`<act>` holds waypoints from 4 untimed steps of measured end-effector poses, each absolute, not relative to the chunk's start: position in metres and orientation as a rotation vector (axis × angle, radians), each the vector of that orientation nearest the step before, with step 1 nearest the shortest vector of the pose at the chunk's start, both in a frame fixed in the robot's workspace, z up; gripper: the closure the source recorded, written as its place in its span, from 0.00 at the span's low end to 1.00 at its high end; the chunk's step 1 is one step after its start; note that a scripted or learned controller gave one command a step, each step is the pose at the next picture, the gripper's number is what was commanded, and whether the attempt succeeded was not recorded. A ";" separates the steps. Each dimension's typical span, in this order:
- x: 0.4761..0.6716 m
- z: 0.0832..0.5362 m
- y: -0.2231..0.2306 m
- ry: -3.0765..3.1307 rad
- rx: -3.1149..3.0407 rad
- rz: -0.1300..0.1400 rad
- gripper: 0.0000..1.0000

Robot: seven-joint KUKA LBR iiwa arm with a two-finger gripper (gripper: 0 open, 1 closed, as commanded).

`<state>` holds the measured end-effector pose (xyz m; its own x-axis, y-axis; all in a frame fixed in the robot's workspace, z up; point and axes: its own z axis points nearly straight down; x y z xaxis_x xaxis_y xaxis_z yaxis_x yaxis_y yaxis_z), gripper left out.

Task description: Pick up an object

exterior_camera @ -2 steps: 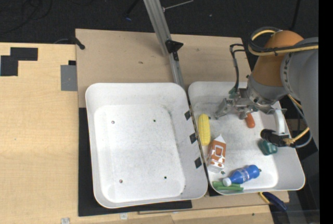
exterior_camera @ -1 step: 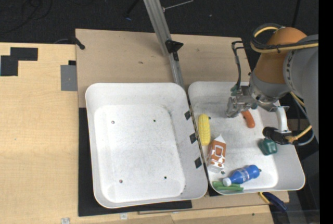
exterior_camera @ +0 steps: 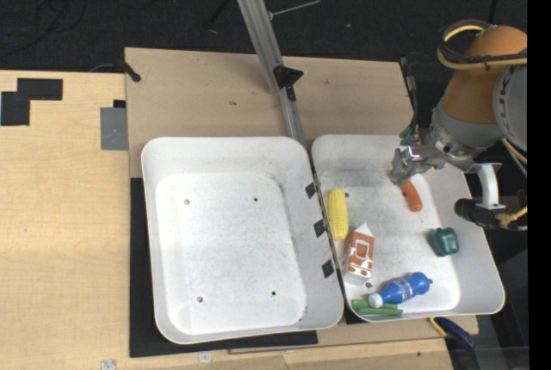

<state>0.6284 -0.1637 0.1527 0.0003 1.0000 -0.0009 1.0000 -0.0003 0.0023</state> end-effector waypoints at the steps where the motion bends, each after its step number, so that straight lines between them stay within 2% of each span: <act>1: 0.637 0.200 -0.165 2.221 2.218 0.003 1.00; 2: 0.638 0.222 -0.166 2.224 2.219 0.001 1.00; 4: 0.618 0.236 -0.072 2.229 2.220 -0.001 1.00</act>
